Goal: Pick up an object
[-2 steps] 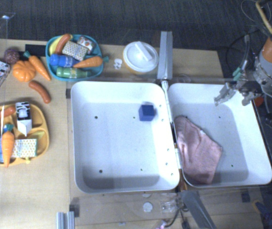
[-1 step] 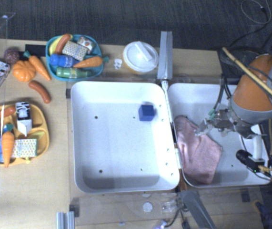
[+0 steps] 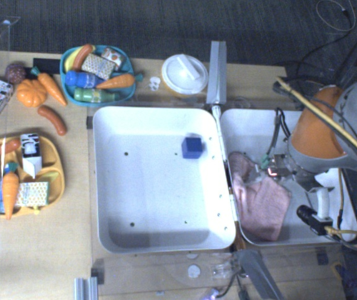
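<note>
- Nearest the lens, the grey arm (image 3: pixel 347 130) with its orange band fills the right side of the view, reaching down over the right bin (image 3: pixel 253 124).
- Below the band, the gripper (image 3: pixel 272 167) sits low in that bin, at the upper edge of a pink cloth (image 3: pixel 259 202); whether it touches the cloth cannot be told.
- Its fingers are hidden by the wrist and cabling, so how they stand cannot be told.
- Pink and soft, the cloth lies crumpled in loose folds against the right bin's left wall, running from mid-bin down to the near edge.
- A small blue cube (image 3: pixel 192 147) with flat faces and sharp corners rests alone in the left bin (image 3: pixel 153 230), toward its upper right corner and apart from the walls.
- Left of the bins, on the wooden bench, a yellow tray (image 3: pixel 56 167) holds a toy carrot, small boxes and other play food.
- Farther back, a blue bowl (image 3: pixel 128 92) is heaped with more toy food, a carrot lying at its front.
- Beside it, a small orange pumpkin (image 3: pixel 29 92) and a sausage (image 3: pixel 53 120) lie loose on the bench.
- A round white lid (image 3: pixel 185 74) sits behind the left bin.
</note>
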Tool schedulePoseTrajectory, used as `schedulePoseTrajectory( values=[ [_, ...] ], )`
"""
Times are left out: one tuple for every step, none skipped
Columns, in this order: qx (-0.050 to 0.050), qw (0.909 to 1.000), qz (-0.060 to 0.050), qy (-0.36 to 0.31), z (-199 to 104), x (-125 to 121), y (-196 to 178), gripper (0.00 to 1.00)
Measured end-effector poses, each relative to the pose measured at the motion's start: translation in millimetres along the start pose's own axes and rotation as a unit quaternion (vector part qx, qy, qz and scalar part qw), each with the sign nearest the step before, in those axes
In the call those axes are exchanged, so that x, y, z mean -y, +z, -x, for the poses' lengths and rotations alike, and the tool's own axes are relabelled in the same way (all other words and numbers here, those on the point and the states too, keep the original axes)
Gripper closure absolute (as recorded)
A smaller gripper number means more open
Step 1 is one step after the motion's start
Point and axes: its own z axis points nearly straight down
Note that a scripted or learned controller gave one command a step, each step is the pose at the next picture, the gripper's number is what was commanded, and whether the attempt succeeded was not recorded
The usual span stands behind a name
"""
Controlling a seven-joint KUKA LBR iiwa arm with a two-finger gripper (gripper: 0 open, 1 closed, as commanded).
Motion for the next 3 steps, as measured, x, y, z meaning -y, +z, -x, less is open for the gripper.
schedulePoseTrajectory(
  values=[
    [0.000,0.9996,0.000,0.029,-9,-40,1,0.00],
    [0.000,0.9996,0.003,0.029,-10,-42,-11,1.00],
    [-0.001,0.9968,-0.005,-0.079,-30,-120,-93,1.00]
  ],
)
